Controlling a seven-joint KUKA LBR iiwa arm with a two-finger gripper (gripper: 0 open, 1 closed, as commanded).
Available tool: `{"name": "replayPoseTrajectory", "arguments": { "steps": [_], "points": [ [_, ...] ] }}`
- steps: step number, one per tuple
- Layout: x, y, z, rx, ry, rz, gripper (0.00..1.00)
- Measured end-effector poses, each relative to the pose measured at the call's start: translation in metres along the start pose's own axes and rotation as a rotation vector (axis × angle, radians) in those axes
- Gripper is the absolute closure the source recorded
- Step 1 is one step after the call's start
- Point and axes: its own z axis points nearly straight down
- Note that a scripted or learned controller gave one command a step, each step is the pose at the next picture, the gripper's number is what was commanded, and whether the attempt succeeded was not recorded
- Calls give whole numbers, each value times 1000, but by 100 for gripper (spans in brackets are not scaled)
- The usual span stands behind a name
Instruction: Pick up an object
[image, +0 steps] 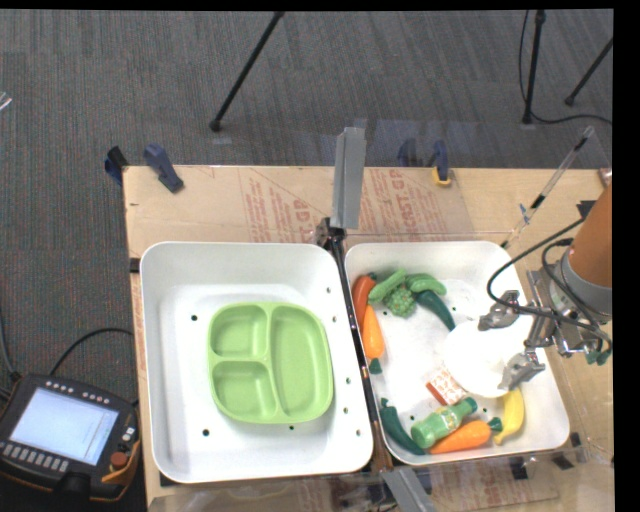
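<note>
End effector (512, 345) is hanging released above the right bin (470, 255), partly hiding a white plate (475, 362).

Toy food lies in the right bin (400, 252): carrot (466, 436), green bottle (441, 422), banana (511, 416); white plate (478, 360) mid-bin.

My arm (600, 245) shows an orange band over a grey wrist. Black cables (520, 262) loop beside it. The gripper (512, 345) is bare grey metal, thin linkages and brackets, with a small teal part by the wrist.
</note>
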Motion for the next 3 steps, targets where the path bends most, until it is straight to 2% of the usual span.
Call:
{"name": "replayPoseTrajectory", "arguments": {
  "steps": [1,2,3],
  "points": [
    [39,63,96,3,-20,-92,0],
    [-50,71,102,0,-3,-88,0],
    [-42,92,103,0,0,-98,0]
  ]
}}
